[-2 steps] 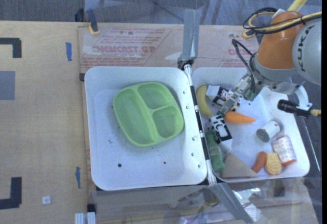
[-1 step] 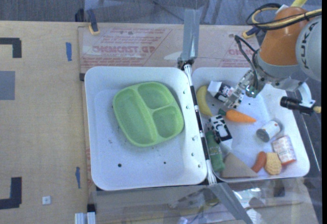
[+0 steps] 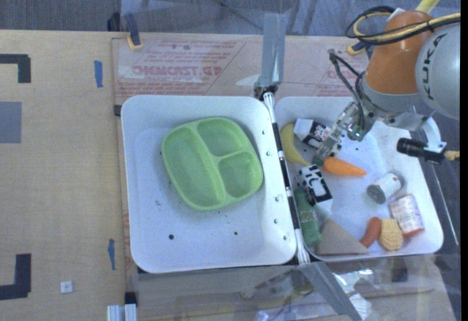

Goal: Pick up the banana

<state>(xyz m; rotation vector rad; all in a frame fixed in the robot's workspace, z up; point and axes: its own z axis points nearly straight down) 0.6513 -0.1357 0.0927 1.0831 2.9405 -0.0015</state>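
Reaching in from the right, with the hand (image 3: pixel 330 138) low over the upper left part of the right bin (image 3: pixel 431 239), just beside the banana (image 3: pixel 291 145). Lies curved along that bin's left wall, this banana, close to the divider between the two bins, so little room on its far side for a finger. Crowded on its open side too: a small black-and-white box (image 3: pixel 314 133) touching or nearly touching its upper end, a second black-and-white piece (image 3: pixel 316 184) just below, a carrot (image 3: pixel 344 167) to the right. Cannot tell whether the hand is released or clenched; too small and blurred against the box, and nothing visibly between its fingers, so probably no grasp on the fruit yet. Judged as the approach step, hand seemingly nearer the box than the fruit, hence a fair risk of closing on the wrong thing. Farther off in the same bin, a small can (image 3: pixel 385 187), a packet (image 3: pixel 406 213), a cracker (image 3: pixel 390 237), a green bottle (image 3: pixel 307 218) along the left wall. Sits alone in the left bin (image 3: pixel 146 239), a green divided plate (image 3: pixel 212 163), well apart from the work. Both bins side by side on the desk (image 3: pixel 58 166).
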